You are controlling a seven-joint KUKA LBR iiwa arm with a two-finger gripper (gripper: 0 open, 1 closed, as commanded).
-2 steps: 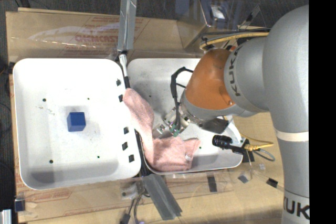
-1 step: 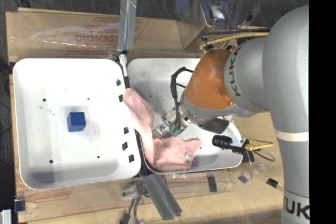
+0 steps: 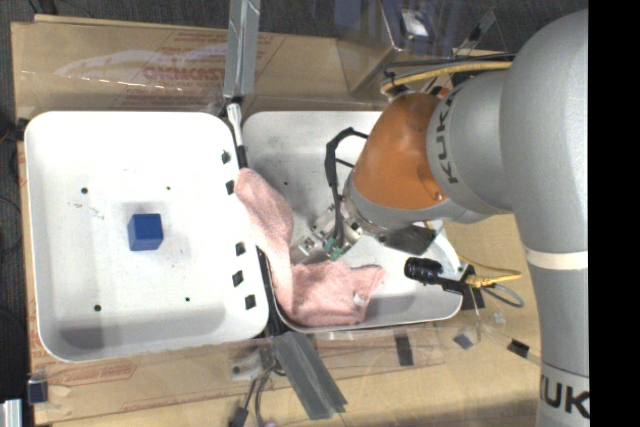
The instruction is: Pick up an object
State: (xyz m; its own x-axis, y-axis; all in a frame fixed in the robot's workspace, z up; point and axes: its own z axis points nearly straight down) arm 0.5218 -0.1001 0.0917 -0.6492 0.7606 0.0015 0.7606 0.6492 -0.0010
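Observation:
A small blue cube (image 3: pixel 146 231) lies alone in the left bin (image 3: pixel 60 155). A pink cloth (image 3: pixel 290 265) is draped along the left wall and front of the right bin (image 3: pixel 290 140). My gripper (image 3: pixel 325 243) is low in the right bin, just above the cloth's upper edge, under the orange wrist band (image 3: pixel 395 160). The wrist hides most of the gripper, so its fingers are unclear. Something small and greenish shows at the gripper's tip; I cannot tell what it is.
The grey arm (image 3: pixel 520 145) covers the right half of the right bin. A black cable (image 3: pixel 335 160) loops beside the wrist. Black clips (image 3: pixel 240 265) line the divider between the bins. Cardboard (image 3: pixel 130 65) lies behind the bins, and tape strips (image 3: pixel 240 45) cross it.

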